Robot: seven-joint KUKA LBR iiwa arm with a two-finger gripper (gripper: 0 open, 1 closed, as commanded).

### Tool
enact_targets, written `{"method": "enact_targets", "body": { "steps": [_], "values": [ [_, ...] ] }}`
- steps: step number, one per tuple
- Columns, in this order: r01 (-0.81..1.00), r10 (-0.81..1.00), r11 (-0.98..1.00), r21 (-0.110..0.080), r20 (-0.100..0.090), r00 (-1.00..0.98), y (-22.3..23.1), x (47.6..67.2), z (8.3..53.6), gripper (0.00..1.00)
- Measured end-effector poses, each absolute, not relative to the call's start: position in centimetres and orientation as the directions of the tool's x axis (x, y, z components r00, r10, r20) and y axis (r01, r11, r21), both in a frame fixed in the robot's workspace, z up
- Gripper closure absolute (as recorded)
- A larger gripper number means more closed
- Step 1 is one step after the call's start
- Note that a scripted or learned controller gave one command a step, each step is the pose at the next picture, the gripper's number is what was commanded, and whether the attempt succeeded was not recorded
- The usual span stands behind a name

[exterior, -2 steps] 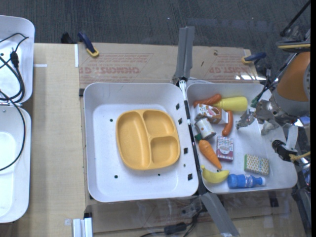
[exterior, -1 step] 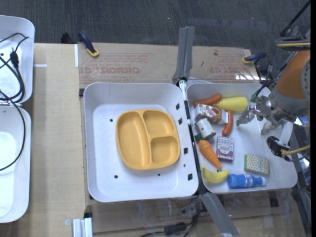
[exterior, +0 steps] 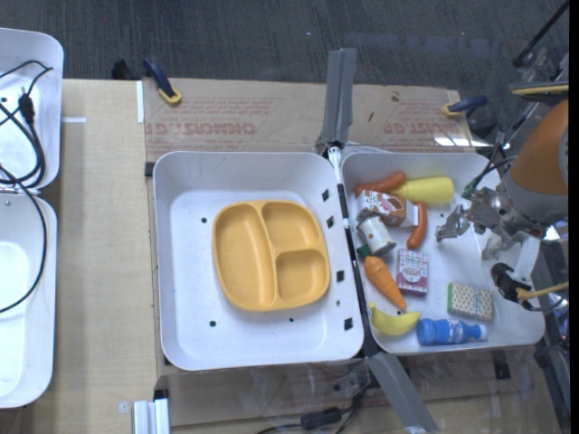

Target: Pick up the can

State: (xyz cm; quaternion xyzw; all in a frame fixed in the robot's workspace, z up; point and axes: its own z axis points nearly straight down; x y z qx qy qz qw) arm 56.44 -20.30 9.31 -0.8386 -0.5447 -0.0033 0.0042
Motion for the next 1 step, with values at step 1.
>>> {"method": "enact_targets", "body": {
  "steps": [1],
  "values": [
    [0.924,0.924,-0.382,-0.006,0.006,0.382,-20.14,56.55,9.18,0.00]
  ]
}}
